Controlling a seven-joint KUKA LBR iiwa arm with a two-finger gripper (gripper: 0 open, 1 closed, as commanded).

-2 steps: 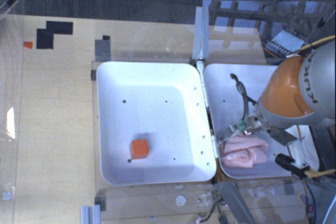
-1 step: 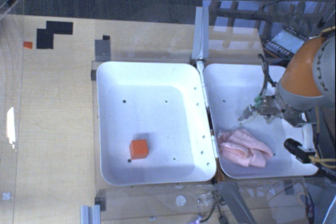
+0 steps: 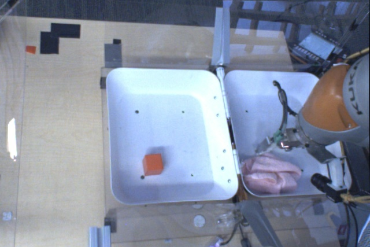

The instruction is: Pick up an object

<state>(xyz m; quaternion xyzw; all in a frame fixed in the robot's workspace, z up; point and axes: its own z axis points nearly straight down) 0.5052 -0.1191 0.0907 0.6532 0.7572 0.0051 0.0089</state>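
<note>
Camera view, from above: soft, crumpled pale-pink cloth-like object [image 3: 270, 174] lies in right bin's [image 3: 254, 95] near corner, w/ the arm's tool [image 3: 281, 140] just above it, grip state can't tell; orange cube [image 3: 153, 164] in left bin [image 3: 165, 81].

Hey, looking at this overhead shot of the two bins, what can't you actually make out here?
- Gripper in the camera view: too small and blurred to tell whether it is open or shut.
- Pink object in the right bin: soft and folded, its kind unclear; contact with the gripper cannot be judged.
- Arm: cut off by the right edge.
- Orange block in the left bin: its underside is hidden.
</note>
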